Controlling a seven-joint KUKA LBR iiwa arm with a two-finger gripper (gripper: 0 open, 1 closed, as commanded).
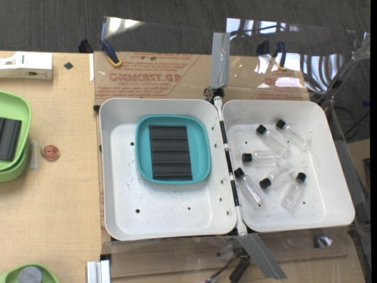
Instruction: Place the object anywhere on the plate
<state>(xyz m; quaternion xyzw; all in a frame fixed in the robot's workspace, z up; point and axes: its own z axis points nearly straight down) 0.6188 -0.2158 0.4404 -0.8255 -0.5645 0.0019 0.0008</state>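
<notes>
Looking down from the camera view, the teal plate [143, 158] lay in the left bin [121, 199], toward its upper middle, with a dark ribbed insert [171, 152] covering its centre. The objects to choose from were in the right bin [327, 208]: a loose scatter of clear vials with black caps. One vial [263, 156] lay on its side near the bin's middle with its cap toward the divider. Another vial [251, 189] lay slanted just beside the divider, and a pair near the top [293, 134] sat close together. Two more at the lower right [292, 194] seemed to touch or overlap, though the clear glass made their outlines hard to read.

The step in hand appeared to be the pick, since every vial was in the right bin and none was on the plate. A good attempt would probably take the middle vial or the one beside the divider. Each lay fairly apart from its neighbours, so it could be gripped across its narrow body rather than along its length. The crowded pair at the lower right was likely to roll or slip. The plate was wide, so the drop would need little precision.

Whether the gripper was apart or together could not be told.
</notes>
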